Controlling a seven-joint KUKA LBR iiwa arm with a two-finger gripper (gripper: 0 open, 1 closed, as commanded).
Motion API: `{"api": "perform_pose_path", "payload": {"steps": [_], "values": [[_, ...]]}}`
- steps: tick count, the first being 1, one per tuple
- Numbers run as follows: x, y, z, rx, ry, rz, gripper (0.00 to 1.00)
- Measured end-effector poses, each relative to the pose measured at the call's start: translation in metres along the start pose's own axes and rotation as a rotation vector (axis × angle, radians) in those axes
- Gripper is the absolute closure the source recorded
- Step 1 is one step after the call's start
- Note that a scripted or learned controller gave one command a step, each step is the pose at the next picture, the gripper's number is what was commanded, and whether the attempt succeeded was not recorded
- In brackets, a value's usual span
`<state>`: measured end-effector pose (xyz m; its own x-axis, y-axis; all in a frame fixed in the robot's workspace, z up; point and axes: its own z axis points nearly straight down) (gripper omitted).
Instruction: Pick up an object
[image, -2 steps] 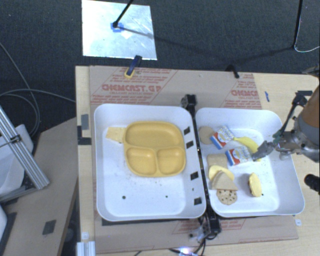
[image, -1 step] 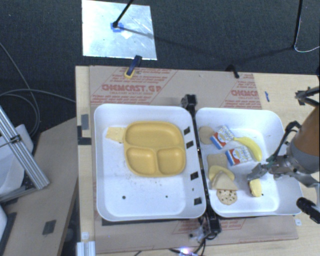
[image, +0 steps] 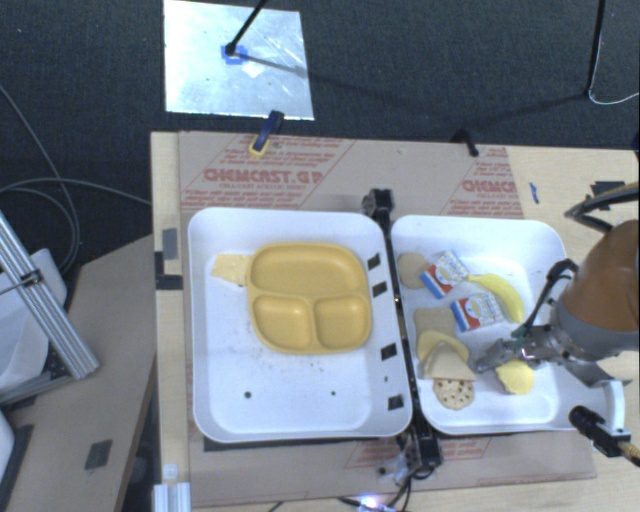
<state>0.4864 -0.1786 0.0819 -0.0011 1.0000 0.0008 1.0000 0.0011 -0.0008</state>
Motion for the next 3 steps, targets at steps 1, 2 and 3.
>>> {"api": "perform_pose_path", "payload": {"steps": [1,2,3], "values": [[-0.001,0.001,-0.013,-0.004,-0.002,0.000,1.00],[0.050,0.057,-0.009,-0.006,0.000,-0.010,1.00],[0.139,0.073,-0.108,-0.013,0.003,-0.014,1.00]]}}
